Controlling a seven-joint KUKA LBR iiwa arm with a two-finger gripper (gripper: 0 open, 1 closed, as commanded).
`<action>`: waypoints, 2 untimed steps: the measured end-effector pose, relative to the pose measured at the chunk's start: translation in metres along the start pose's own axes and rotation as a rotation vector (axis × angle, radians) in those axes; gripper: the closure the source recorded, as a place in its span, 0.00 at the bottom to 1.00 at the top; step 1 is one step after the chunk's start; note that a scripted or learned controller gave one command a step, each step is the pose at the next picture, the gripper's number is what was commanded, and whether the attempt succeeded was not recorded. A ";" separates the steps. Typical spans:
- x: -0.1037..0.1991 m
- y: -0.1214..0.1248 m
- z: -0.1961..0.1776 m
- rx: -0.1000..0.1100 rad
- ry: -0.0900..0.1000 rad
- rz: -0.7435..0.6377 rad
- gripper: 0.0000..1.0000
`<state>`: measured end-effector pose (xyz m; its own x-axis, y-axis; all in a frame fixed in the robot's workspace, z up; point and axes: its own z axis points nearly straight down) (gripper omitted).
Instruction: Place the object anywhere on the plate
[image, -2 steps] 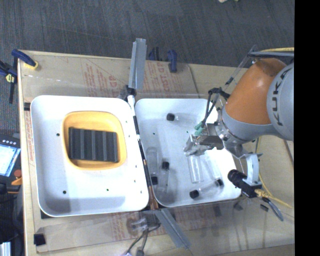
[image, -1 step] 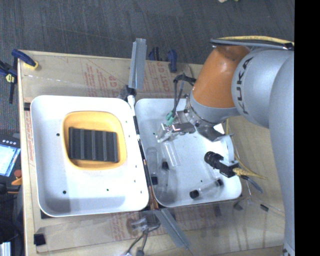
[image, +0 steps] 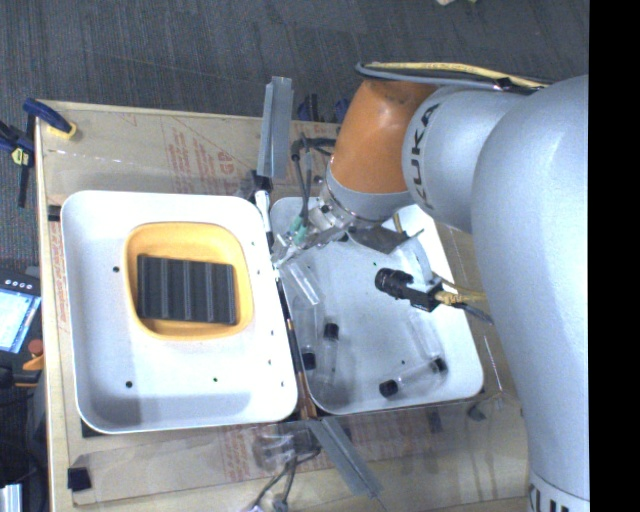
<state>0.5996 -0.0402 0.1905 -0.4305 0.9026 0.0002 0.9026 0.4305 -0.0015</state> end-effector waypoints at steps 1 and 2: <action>0.000 0.000 0.000 0.000 0.000 0.000 0.00; 0.048 0.026 -0.007 0.000 -0.001 -0.007 0.00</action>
